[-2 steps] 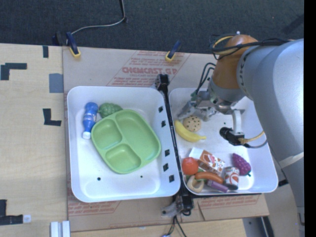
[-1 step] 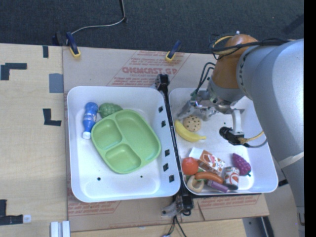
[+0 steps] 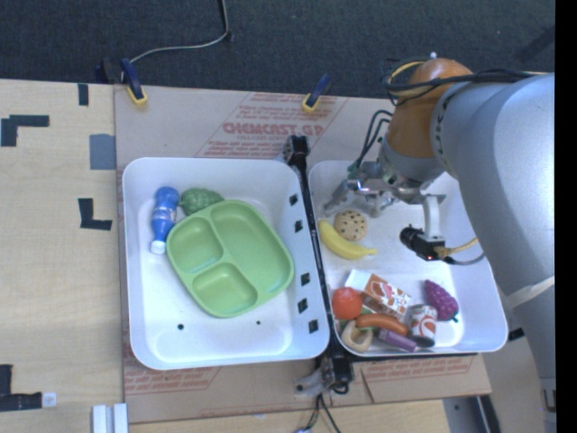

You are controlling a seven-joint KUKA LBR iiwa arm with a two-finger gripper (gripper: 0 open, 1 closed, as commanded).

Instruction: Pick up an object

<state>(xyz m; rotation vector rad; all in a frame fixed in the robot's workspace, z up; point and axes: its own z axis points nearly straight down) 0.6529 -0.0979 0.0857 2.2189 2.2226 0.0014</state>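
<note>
The claw (image 3: 365, 192), whose state cannot be told, is poised in the right white bin (image 3: 478, 278) just above the round speckled tan cookie (image 3: 351, 225), beside which the yellow banana (image 3: 344, 243) is laid slantwise.

Green tray (image 3: 231, 256), yellow banana (image 3: 344, 243)

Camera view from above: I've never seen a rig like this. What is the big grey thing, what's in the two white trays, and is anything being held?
The grey arm is a robot reaching in from the right; one fixed camera looks down at a slant. Its gripper hangs over the right bin, just above a cookie and a banana. Nothing is visibly held. Nearer the front lie a tomato, a small carton and purple grapes. The left bin holds a green divided plate, a blue bottle and a green leafy toy.
</note>
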